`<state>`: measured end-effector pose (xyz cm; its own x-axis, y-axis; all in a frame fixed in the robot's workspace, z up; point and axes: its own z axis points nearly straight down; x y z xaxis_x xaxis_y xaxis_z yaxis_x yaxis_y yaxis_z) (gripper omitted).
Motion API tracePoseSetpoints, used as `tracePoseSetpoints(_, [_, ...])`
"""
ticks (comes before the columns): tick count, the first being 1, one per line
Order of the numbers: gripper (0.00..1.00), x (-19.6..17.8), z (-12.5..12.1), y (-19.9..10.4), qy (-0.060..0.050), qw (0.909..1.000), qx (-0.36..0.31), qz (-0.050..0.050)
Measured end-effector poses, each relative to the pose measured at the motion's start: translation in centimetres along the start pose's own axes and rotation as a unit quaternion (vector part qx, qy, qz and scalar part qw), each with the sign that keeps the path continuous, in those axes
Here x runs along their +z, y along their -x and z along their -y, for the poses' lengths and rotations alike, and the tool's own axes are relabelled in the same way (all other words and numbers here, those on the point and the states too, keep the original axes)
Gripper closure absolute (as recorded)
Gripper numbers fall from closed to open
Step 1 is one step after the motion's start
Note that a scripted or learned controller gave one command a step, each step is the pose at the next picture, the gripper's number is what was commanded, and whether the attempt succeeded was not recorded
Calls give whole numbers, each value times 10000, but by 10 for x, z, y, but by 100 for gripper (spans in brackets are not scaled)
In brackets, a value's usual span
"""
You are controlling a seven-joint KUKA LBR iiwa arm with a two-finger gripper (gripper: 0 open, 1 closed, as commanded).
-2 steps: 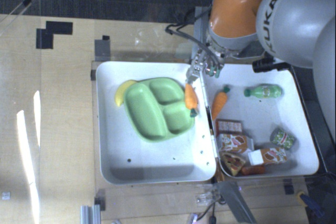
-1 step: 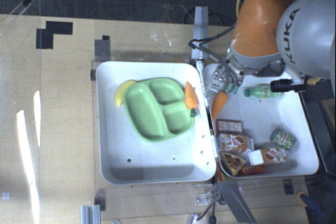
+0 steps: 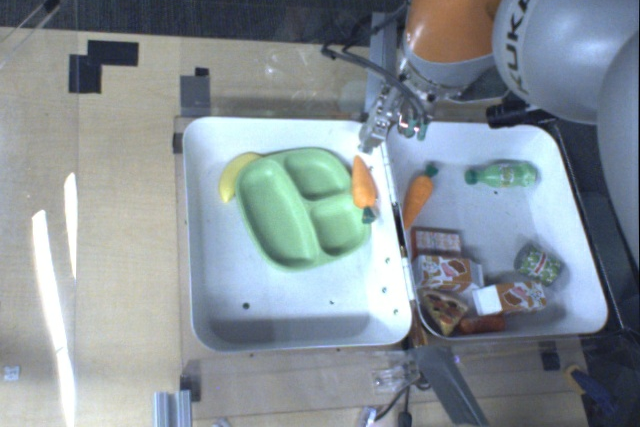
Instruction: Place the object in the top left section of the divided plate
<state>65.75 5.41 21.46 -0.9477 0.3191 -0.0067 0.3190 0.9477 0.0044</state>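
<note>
One carrot (image 3: 363,181) lies upright beside the plate (image 3: 300,205) — green tip downward — claw (image 3: 383,128) grip unclear.

A robotics lab work cell

An industrial KUKA arm (image 3: 560,25) reaches over a pale wooden desk (image 3: 100,245) carrying two white bins (image 3: 300,325) of toy food, with black marker blocks (image 3: 100,63) and a clear guard panel (image 3: 40,15) at the side.

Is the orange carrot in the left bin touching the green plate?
Touching. The camera view shows the carrot lying against the right rim of the green divided plate, with no gap between them.
</note>
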Motion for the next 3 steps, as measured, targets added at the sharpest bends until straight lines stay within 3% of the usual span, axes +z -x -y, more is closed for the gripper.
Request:
tracePoseSetpoints(1, [100,31,130,-25,-15,10000,-98,-14])
tracePoseSetpoints(2, [100,-43,67,4,1,9995,-324,14])
tracePoseSetpoints(3, [100,-29,0,-32,-1,9989,-471,-8])
